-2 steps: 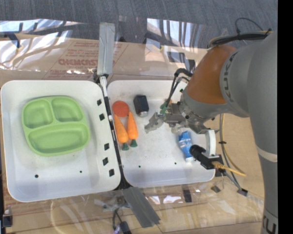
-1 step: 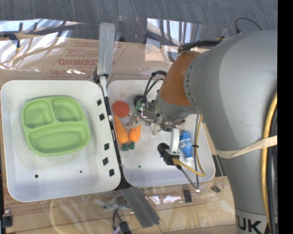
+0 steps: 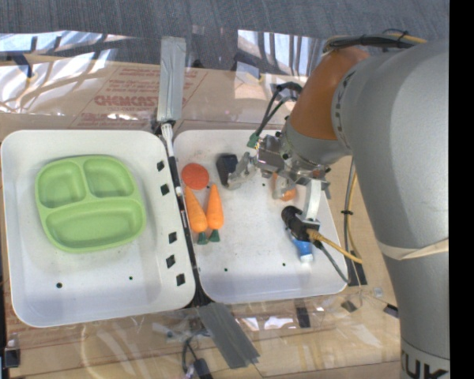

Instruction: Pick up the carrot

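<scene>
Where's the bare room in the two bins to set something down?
Free: the left bin floor in front of the green divided plate, and the right bin floor in front of the carrots. Crowded: around the gripper, tomato and carrots.

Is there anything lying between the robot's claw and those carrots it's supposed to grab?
A small dark object lies roughly between the gripper and the two carrots by the right bin's left wall; a red-orange disc touches their upper ends.
</scene>
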Action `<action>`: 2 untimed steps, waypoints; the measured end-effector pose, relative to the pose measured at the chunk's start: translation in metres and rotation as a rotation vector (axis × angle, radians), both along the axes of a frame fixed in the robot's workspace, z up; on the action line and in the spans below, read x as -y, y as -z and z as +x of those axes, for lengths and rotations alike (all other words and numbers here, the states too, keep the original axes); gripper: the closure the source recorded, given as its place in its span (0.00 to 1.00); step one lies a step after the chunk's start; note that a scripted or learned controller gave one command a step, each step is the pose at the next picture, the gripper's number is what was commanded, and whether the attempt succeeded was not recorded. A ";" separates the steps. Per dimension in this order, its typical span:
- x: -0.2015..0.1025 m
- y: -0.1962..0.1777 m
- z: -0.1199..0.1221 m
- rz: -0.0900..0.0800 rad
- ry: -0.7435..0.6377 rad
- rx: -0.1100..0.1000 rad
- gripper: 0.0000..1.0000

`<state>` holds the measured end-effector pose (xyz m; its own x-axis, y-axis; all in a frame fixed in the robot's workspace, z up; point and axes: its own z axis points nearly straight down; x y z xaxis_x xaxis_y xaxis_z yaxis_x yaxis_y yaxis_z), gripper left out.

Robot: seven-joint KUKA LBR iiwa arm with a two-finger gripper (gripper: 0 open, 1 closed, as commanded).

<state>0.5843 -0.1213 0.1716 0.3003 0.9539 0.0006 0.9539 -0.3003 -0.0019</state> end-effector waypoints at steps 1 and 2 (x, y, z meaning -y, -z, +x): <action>-0.044 -0.019 -0.027 0.001 -0.099 -0.004 0.00; -0.029 0.081 0.000 -0.001 -0.066 -0.001 0.00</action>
